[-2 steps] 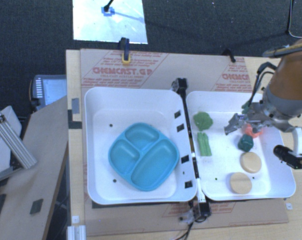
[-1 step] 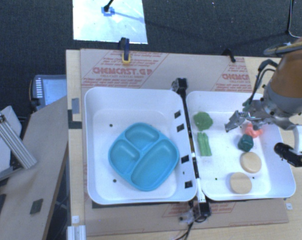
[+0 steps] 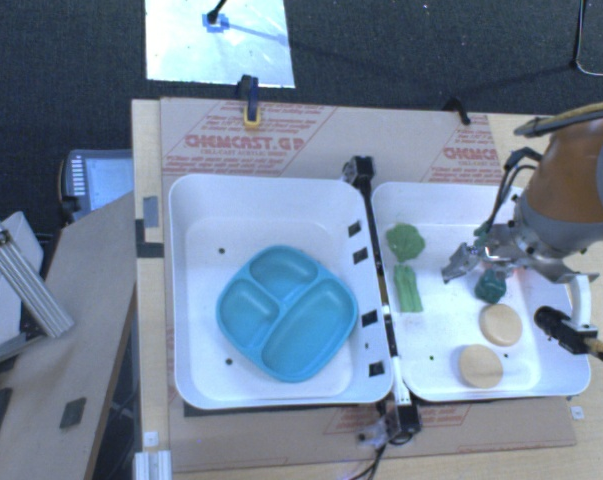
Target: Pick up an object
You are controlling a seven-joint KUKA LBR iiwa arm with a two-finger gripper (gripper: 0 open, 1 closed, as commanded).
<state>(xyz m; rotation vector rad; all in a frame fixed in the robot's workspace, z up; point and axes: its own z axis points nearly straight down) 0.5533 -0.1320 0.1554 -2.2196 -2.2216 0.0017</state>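
- While the grey arm reaches in from the right of the frame, its hand [image 3: 473, 261] hovers over the right white bin [image 3: 426, 208]; I cannot tell its state.
- Just beside the hand lies a small dark teal object [image 3: 491, 287].
- Lower sit two tan round discs [image 3: 501, 324].
- At centre left, the left white bin [image 3: 201, 228] holds a blue divided plastic plate [image 3: 286, 311].

You look down on the bench [image 3: 311, 133] from one fixed camera set above it, tilted toward twelve o'clock so the far edge sits higher in the picture. It stands far enough back to take in both bins: the left bin [image 3: 196, 218] toward nine o'clock, the right bin [image 3: 436, 200] toward three. The arm [image 3: 576, 183] enters from three o'clock.
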